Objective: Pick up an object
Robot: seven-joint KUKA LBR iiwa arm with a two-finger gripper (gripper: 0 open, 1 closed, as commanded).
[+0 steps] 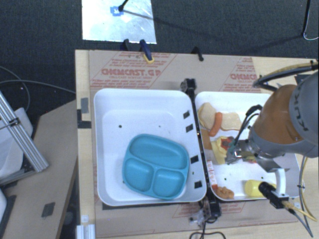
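Arm: grey KUKA arm with orange band [279, 116] is lowered into the right white bin [227, 97].
Gripper [232, 155]: finger state cannot be told.
Object: yellow flat food piece [219, 148] lies just left of the gripper.
Progress: nothing is seen lifted; the pick is judged unfinished.

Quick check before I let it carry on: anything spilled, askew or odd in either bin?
Nothing looks spilled or damaged. The blue divided plate lies flat but turned at a slant in the left bin. The toy food, including a hot dog and a yellow piece, lies loosely scattered inside the right bin, with the pincer above it.
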